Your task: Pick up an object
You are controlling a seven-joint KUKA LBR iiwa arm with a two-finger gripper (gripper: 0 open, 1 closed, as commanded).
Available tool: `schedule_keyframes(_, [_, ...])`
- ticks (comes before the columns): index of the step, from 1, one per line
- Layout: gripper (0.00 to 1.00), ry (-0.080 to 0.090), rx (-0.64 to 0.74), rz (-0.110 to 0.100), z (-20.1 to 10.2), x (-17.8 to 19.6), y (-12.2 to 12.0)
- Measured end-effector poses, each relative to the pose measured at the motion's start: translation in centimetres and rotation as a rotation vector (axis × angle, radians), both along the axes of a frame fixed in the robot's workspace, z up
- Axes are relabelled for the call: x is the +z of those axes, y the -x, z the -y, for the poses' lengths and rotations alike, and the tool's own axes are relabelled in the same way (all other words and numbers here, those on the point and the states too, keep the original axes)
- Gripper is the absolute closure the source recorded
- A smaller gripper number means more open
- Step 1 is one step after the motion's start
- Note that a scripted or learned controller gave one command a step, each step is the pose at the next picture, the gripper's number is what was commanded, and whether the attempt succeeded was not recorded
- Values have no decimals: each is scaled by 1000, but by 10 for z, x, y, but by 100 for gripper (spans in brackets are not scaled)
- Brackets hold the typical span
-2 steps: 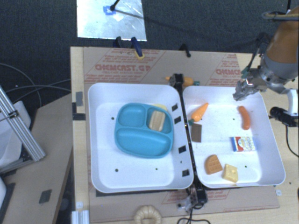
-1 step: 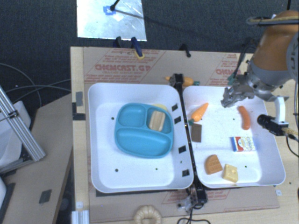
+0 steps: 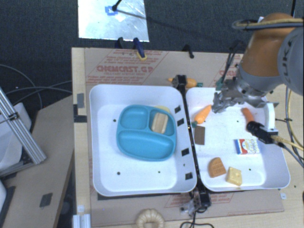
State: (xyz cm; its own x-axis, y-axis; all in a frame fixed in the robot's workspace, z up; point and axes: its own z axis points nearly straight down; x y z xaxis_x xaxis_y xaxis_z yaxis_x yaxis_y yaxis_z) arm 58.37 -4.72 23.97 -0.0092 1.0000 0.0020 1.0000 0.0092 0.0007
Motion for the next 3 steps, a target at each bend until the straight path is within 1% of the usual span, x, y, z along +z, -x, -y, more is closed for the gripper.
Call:
schedule_keyframes(1, [100,0,0,-1,-51,-9,11])
schedule_keyframes(2, [100,1,-4,-3,-64,-21,37])
schedule_keyframes(3, [100,2,-3,1,-72,-25,30])
